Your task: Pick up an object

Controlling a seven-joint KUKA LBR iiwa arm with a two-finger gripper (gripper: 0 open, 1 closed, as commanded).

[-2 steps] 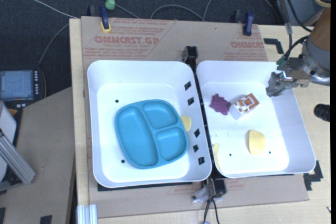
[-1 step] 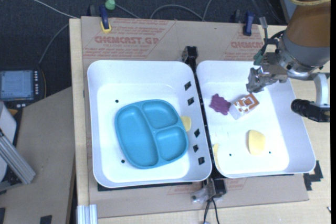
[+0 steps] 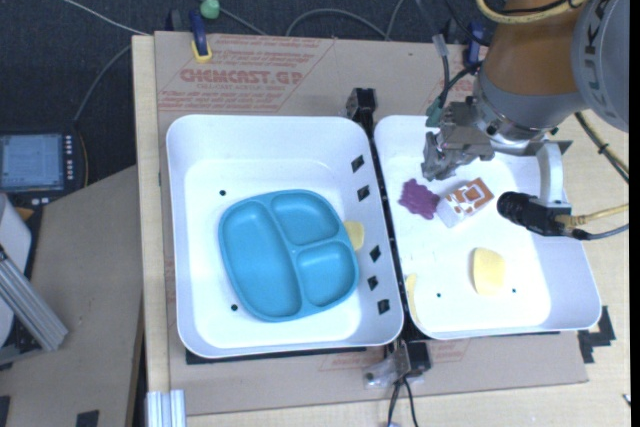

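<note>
In the right bin (image 3: 560, 305) lie three small things. A purple lump (image 3: 419, 199) sits near the bin's left wall. Just to its right is a small orange and white block (image 3: 467, 199). A pale yellow piece (image 3: 488, 270) rests lower down, toward the front. My gripper (image 3: 438, 161) hangs over the upper left part of this bin, just above and slightly right of the purple lump and up-left of the orange and white block. Nothing shows in its grasp.
The left bin (image 3: 190, 215) holds a blue divided plate (image 3: 288, 253), with a small yellow bit (image 3: 354, 235) at the plate's right edge. A black cylinder with a yellow cable (image 3: 530, 212) juts over the right bin's right side. Black clips (image 3: 362, 103) line the divider between bins.
</note>
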